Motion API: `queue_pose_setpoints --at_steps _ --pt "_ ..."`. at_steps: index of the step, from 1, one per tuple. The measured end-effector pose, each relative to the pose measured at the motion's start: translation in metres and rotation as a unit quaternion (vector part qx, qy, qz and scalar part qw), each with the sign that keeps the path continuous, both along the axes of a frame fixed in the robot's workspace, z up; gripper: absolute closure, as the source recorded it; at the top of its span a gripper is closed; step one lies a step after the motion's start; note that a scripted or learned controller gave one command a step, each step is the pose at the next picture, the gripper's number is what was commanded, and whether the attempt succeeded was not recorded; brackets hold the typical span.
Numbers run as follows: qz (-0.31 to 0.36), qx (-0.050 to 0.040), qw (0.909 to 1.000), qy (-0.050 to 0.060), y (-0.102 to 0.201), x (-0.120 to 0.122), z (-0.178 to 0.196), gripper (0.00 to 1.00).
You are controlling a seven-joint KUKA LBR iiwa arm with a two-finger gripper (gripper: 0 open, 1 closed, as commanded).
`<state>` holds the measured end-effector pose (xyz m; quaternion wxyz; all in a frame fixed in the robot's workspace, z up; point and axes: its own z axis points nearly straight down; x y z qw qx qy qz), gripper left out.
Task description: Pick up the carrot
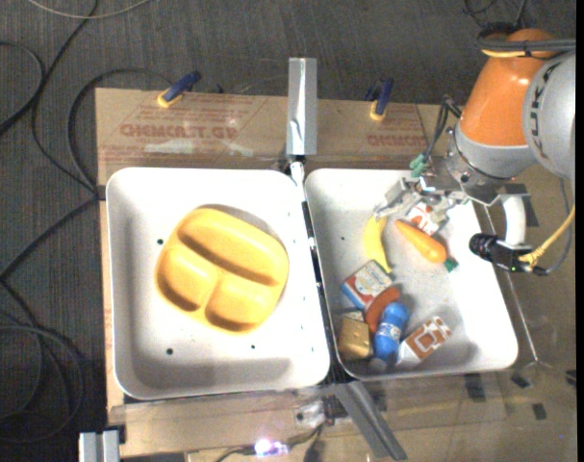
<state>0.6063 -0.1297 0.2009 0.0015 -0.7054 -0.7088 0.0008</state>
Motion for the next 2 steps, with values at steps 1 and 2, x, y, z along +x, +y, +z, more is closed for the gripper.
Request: queue_pose_setpoints --at_steps 1,2 --pt "0.024 0.0003 0.9997 -0.001 -0.051 -0.011 -0.099 0.00" --pt "-0.036 -0.0023 0.9993 -0.008 0.021 -0.067 -0.112 0.00"
